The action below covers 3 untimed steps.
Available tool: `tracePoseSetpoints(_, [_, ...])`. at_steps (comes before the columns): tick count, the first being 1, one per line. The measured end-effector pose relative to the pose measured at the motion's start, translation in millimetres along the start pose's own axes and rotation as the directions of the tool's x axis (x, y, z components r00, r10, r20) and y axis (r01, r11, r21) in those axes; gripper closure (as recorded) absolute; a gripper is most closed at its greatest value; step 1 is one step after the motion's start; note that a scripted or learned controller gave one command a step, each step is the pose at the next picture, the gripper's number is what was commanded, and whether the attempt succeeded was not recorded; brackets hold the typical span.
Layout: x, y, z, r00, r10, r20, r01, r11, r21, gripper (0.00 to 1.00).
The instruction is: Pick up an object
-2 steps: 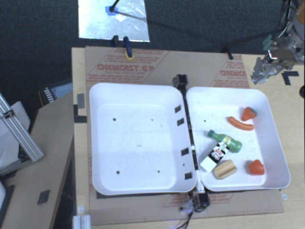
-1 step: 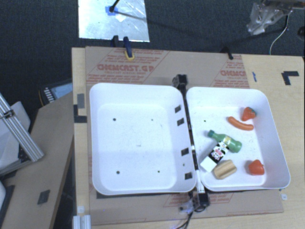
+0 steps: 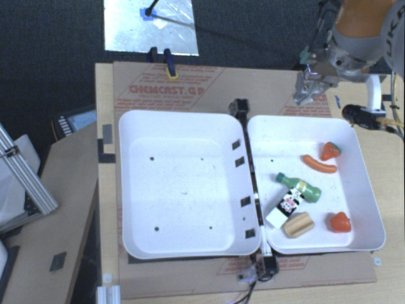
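The right bin [image 3: 364,170] holds everything there is to pick. A green bottle [image 3: 299,187] lies tilted near the bin's middle, its cap toward the divider between the bins. Just beside it, toward the near edge, a small black-and-white package [image 3: 286,208] lies at a slant, touching or almost touching the bottle. A tan bread-like roll [image 3: 297,225] lies close by the package, near the bin's near edge. A red tomato-like piece [image 3: 340,222] sits in the near right corner, apart from the roll. Toward the far right side, an orange sausage shape [image 3: 319,164] lies on the bin floor, and a strawberry [image 3: 330,151] with a green top sits just beside its right end.

The left bin [image 3: 183,182] sits side by side with the right one, their inner walls meeting along a dark strip with clips.

The claw [image 3: 308,94] hangs above the worktop [image 3: 190,87] beyond the far edge of the right bin, near that bin's far left corner and well apart from all the objects. Nothing is seen between its fingers; whether they are spread or closed cannot be told at this angle. The grey arm with its orange band [image 3: 367,11] rises from it toward the top right corner.

At the far edge of the worktop a shiny metal sheet [image 3: 150,16] lies on dark carpet
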<state>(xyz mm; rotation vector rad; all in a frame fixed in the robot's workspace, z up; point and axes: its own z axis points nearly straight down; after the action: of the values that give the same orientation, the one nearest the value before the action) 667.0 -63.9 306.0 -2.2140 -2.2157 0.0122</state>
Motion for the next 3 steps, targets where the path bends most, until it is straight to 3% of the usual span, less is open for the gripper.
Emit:
tracePoseSetpoints(1, [79,-6,-137,1.000,-0.008,-0.001,0.008,1.000,-0.024,1.00])
tracePoseSetpoints(2, [93,-92,-23,1.000,0.000,0.000,0.000,1.000,0.001,1.00])
tracePoseSetpoints(3, [153,-111,-58,1.000,-0.009,-0.001,0.009,1.000,-0.016,1.00])
